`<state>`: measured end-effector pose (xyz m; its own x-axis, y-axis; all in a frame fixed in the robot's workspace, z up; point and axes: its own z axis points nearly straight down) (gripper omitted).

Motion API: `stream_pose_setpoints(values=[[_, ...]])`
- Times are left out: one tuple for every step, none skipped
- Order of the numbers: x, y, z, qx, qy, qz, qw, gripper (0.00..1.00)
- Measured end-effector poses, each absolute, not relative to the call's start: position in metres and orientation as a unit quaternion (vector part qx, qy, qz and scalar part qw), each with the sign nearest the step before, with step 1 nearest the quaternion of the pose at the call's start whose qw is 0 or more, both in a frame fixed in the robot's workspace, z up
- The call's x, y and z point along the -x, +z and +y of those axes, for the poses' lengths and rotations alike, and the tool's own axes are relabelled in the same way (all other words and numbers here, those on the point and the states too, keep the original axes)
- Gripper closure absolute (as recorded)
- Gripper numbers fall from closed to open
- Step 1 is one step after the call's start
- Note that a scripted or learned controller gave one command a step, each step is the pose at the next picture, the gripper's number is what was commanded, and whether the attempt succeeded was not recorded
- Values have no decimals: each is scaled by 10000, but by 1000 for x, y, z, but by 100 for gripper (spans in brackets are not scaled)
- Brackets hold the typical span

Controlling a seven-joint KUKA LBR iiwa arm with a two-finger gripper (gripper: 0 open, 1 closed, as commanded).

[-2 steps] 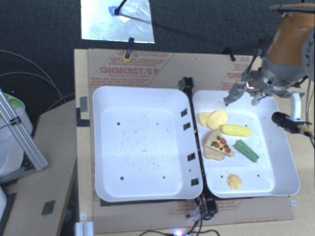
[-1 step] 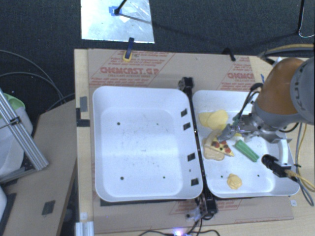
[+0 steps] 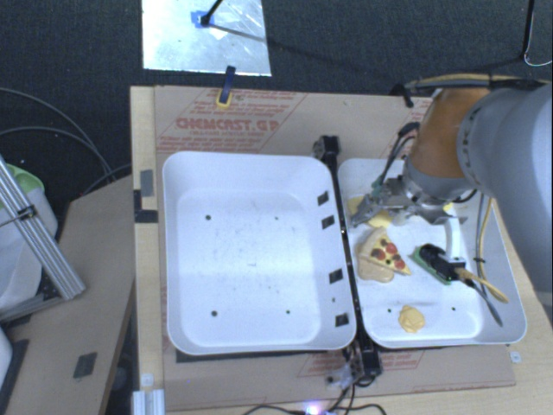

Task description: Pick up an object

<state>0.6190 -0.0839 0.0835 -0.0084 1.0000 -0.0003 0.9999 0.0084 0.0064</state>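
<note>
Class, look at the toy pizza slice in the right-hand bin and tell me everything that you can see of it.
The pizza slice is a small wedge, pale yellow like cheese, with red round spots and a tan crust along its wide lower edge. It looks like moulded plastic. It lies flat on the floor of the right bin, near the divider, its tip pointing up toward the gripper above it. A yellow piece lies close by its tip; whether they touch is unclear.

My arm (image 3: pixel 510 137) is a fat, rounded grey tube with a smooth matte shell. I see a broad orange band (image 3: pixel 445 132) above the wrist, then a grey collar below it. Thin dark cables loop along its left side toward the metal gripper (image 3: pixel 373 204).
</note>
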Motion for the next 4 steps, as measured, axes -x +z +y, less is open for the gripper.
stream_pose_setpoints(values=[[-583, 84, -85, -7067, -5, 7075, -11, 0], [-585, 95, -85, -7063, 10, 7079, 8, 100], [-561, 190, 6, -7030, 34, 7112, 12, 100], [-484, 212, 95, -7029, 5, 7112, -21, 100]])
